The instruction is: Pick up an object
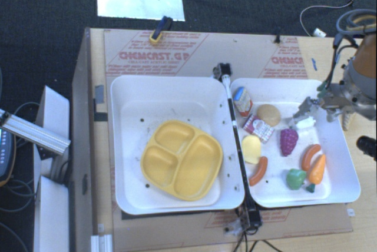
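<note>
Nearest the camera, a green pepper [296, 178] and carrot [317, 169] lie by the right bin's [347, 186] front edge. The gripper [305, 117] hangs beside the purple grapes [288, 141], probably its target; I cannot tell how it is set or whether it holds anything.

Even overhead light reaches my bench; the white bins [177, 89] glare slightly, shadows stay soft, and the whole frame is mildly blurred.
</note>
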`<state>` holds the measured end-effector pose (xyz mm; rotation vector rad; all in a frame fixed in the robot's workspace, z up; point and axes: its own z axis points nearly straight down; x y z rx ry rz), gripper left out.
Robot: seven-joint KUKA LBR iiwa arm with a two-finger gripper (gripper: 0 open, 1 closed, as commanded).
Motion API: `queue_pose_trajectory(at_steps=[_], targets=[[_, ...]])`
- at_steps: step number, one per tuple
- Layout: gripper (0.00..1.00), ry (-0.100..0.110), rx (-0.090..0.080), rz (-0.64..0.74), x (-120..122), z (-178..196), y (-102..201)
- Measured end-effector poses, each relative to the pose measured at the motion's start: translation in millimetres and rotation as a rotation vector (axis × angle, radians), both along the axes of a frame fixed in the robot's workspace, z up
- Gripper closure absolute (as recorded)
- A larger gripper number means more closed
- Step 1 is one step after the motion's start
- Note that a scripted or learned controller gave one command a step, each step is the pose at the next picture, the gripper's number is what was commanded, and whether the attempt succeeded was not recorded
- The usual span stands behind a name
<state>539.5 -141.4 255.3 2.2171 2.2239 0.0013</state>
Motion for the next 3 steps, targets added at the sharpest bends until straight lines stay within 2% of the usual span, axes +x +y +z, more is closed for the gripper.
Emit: queue_pose_trajectory(at_steps=[1, 2, 3], targets=[[0.00, 0.003, 0.001, -0.002, 10, -158, -6], [1.00, -0.001, 0.000, -0.001, 11, -146, -7], [1.00, -0.002, 0.001, 0.001, 28, -44, 86]])
